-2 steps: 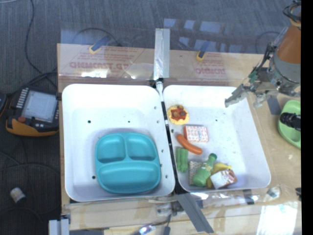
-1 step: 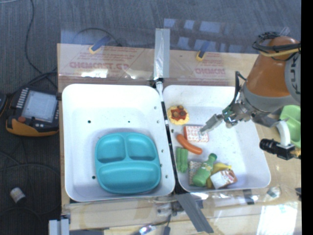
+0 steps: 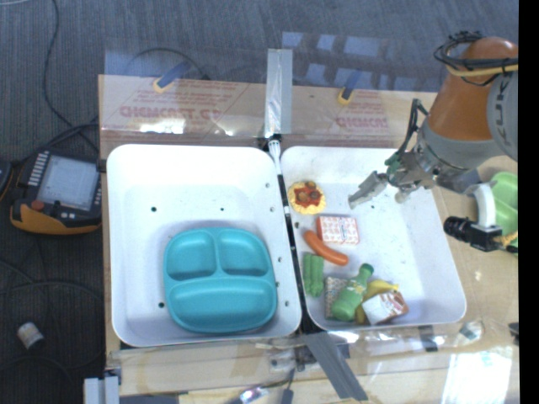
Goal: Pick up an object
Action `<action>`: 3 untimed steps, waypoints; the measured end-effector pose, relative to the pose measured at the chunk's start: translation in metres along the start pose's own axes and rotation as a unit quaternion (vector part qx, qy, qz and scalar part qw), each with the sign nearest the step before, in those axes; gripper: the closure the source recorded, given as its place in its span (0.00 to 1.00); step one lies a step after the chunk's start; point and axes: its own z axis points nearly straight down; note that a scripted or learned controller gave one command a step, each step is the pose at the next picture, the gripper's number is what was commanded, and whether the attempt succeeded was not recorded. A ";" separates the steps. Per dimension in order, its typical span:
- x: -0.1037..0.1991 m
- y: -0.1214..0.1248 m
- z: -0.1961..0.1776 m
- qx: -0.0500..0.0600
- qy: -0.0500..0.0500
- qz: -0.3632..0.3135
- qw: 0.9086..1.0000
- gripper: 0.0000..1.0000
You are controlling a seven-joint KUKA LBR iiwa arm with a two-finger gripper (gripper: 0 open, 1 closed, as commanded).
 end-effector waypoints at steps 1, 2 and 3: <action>0.026 -0.015 0.117 -0.006 -0.004 -0.120 0.993 0.00; 0.028 -0.013 0.109 -0.007 -0.001 -0.121 0.993 1.00; 0.029 -0.032 0.008 -0.001 0.000 -0.174 0.985 1.00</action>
